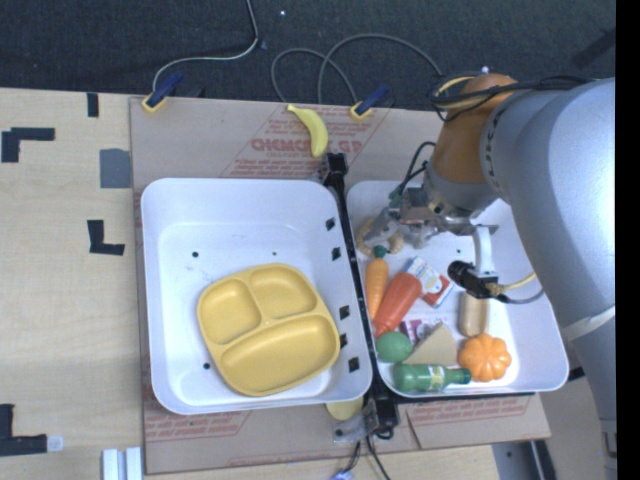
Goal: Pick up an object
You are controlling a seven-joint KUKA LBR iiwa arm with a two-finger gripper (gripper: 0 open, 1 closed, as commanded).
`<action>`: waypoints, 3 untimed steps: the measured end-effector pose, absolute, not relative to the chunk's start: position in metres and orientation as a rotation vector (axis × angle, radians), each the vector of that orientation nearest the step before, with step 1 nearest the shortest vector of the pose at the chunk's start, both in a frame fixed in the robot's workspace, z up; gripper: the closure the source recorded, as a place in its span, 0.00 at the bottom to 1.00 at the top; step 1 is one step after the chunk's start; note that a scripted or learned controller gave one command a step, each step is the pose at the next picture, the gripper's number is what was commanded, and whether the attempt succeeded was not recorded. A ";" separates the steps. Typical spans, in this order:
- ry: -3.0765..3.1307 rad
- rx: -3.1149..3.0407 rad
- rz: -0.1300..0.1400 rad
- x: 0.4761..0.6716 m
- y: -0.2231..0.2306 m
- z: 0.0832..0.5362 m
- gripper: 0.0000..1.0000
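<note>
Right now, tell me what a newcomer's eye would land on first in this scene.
First the yellow divided plate, lying alone in the left bin. Next the big grey arm with its orange band, reaching in from the right over the right bin, which is crowded with toy food: a carrot, a small orange pumpkin and a green bottle.

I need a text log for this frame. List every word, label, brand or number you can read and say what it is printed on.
"CHICKEN": red print on the brown cardboard sheet above the left bin; the smaller lines under it are too blurred to read.
Red print on the cardboard below the bins: too small to read.
Label on the green bottle: unreadable.
Red and white packet in the right bin: unreadable.
</note>
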State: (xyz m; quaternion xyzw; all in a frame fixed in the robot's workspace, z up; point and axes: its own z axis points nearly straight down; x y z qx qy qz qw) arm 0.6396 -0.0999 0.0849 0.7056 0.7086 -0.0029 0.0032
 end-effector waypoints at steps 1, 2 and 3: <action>2.217 2.217 0.004 0.570 -0.094 0.087 0.00; 2.214 2.215 0.009 0.502 -0.097 0.088 0.00; 2.221 2.215 0.004 0.580 -0.101 0.086 0.00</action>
